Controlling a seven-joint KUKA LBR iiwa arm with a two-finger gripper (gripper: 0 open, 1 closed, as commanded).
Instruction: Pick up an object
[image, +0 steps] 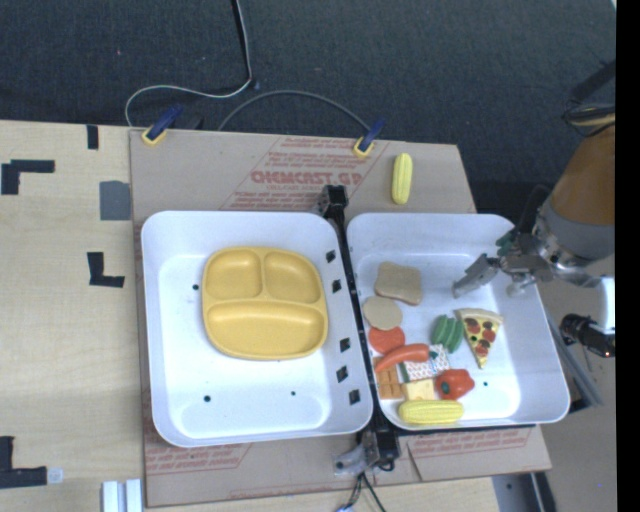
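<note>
Camera view shows the claw (487, 272) over the right bin (535, 400), its state not discernible, with nothing seen between its fingers; the pick is judged not yet made, and the nearest candidate, the pizza slice (481, 335), lies just below it.

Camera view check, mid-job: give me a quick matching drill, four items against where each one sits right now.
Items:
1. yellow divided plate
2. pizza slice
3. corn cob
4. bread slice

Places:
A. on the cardboard, outside both bins
B. left bin
C. right bin, near its middle, just below the tool
D. right bin, upper left part

Pairs: 1-B, 2-C, 3-A, 4-D
</note>
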